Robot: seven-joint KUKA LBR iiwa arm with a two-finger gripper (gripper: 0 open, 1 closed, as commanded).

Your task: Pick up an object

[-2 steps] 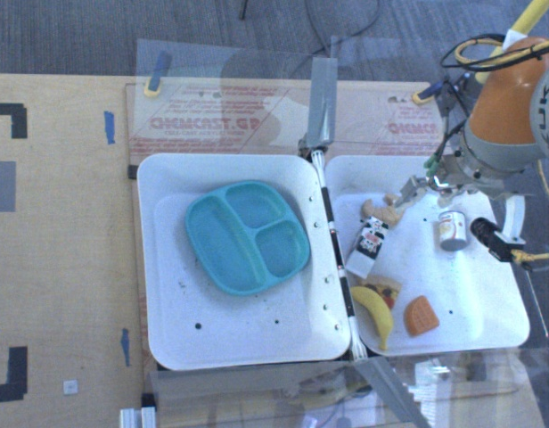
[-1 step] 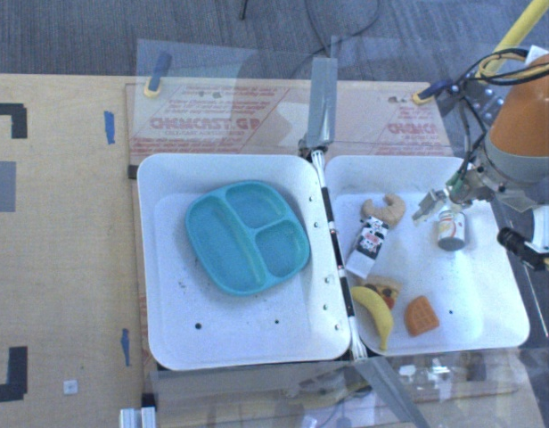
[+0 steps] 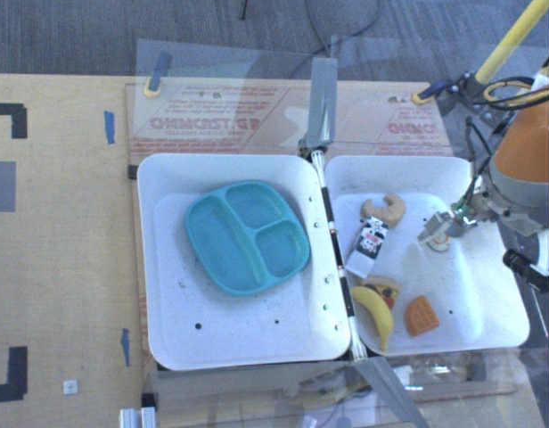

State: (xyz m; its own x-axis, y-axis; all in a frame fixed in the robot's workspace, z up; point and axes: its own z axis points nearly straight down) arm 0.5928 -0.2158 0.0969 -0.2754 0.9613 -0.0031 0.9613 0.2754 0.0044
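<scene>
The surface (image 3: 61, 266) carried two white bins side by side. The left bin (image 3: 167, 328) held one blue divided plate (image 3: 248, 236), lying flat near the middle, with bare floor along every wall.

The right bin (image 3: 497, 324) held the small items. A tan pretzel-shaped piece (image 3: 385, 209) lay near the back. Just in front of it sat a small black-and-white carton (image 3: 368, 243), close to the dividing wall. A banana (image 3: 376, 314) lay at the front left, touching a brown item behind it (identity unclear). An orange waffle-like piece (image 3: 421, 316) lay just right of the banana, apart from it.

The arm (image 3: 524, 154) reached in over the right wall. The claw (image 3: 444, 230) hung low over the bin's right centre, above a small pale object; whether it was open or gripping anything could not be told. Open floor remained between the claw and the carton.
</scene>
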